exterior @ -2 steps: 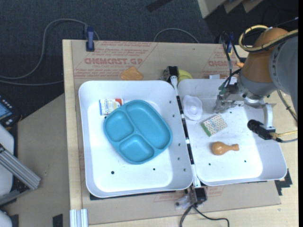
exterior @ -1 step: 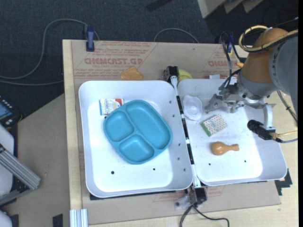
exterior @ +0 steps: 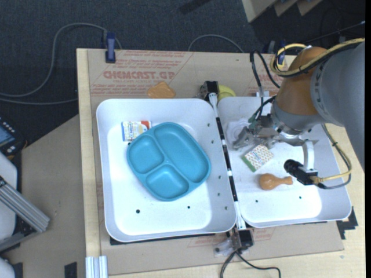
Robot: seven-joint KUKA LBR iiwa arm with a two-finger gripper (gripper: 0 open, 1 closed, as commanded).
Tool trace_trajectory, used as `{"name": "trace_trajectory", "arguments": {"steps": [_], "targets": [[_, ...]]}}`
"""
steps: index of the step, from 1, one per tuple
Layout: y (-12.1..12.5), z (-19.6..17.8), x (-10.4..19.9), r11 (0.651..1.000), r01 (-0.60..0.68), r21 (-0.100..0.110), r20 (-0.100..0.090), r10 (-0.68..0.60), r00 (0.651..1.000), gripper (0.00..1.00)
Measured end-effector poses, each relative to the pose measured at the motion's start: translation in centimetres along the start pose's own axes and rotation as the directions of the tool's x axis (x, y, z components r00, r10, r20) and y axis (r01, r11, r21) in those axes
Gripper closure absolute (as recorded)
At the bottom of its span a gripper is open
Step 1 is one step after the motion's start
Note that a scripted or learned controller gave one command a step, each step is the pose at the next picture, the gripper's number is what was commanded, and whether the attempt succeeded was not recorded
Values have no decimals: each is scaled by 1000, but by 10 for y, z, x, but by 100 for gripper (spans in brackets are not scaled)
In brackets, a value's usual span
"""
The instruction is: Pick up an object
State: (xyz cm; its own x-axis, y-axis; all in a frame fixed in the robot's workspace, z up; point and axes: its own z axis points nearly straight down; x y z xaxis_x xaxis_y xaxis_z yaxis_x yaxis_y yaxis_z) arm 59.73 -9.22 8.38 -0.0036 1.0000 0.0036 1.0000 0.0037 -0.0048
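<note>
1. I take the divider [exterior: 225, 155] between the two bins as my landmark. The gripper [exterior: 246, 135] sits just right of it, low in the right bin [exterior: 301, 210], near that bin's upper left corner.
2. Whether the fingers are apart or together, I cannot tell; metal parts blur there.
3. A small checkered packet [exterior: 258, 156] lies just below the gripper, close to the divider.
4. An orange pear-shaped toy [exterior: 273, 181] rests further right, below the packet.
5. Left of the divider, a blue divided plate [exterior: 168, 160] almost touches it; a small carton [exterior: 134, 129] peeks out at the plate's far upper corner.
6. Open floor lies along the right bin's lower edge.
</note>
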Motion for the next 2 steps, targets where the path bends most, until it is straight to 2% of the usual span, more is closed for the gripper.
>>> {"name": "trace_trajectory", "arguments": {"steps": [1, 2], "targets": [[-59, 0, -31, 1000, -8, 1, 4, 8, 1000, 0], [-89, 0, -20, 1000, -5, -1, 2, 5, 1000, 0]]}}
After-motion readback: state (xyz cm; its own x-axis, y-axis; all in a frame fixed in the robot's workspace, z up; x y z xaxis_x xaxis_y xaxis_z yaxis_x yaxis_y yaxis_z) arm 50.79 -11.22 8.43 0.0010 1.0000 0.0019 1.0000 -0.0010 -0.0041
